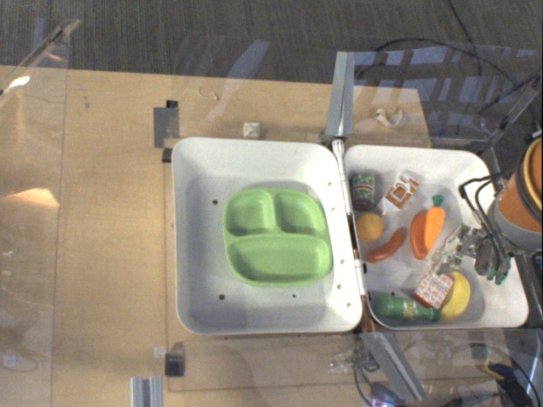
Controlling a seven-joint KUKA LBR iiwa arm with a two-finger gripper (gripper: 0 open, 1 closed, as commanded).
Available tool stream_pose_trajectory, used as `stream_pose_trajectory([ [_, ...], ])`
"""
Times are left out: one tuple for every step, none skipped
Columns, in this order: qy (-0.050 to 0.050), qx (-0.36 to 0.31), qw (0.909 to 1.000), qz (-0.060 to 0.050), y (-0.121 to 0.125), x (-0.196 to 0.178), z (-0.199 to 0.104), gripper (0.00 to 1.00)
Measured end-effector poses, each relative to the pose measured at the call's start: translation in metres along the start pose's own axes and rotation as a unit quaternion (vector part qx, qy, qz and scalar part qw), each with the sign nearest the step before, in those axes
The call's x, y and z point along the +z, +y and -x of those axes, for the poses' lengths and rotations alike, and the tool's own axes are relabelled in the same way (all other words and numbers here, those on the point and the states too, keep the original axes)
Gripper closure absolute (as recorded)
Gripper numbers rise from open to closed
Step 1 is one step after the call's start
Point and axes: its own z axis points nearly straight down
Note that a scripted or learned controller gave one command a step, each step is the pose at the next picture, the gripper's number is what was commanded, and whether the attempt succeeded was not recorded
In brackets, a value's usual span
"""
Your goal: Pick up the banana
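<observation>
Camera view: banana (459, 296) (labels unreadable)

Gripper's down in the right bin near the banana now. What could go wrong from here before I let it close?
1. The banana lies against the small red-and-white box, so the gripper may catch the box instead, or both together.
2. The banana sits close to the right bin's near wall, next to the green bottle, leaving little room around it; a finger could land on top and push it away.
3. The carrot stands close to the gripper and could be knocked.
</observation>
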Motion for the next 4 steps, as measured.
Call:
stream_pose_trajectory([
  [-0.003,-0.194,0.9809,-0.002,0.000,0.011,-0.003,1.00],
  [0.016,-0.297,0.9548,0.001,-0.006,-0.102,-0.008,1.00],
  [0.015,-0.297,0.9548,0.001,-0.006,-0.101,-0.008,0.00],
  [0.018,-0.380,0.9247,0.003,0.011,-0.026,-0.003,0.00],
])
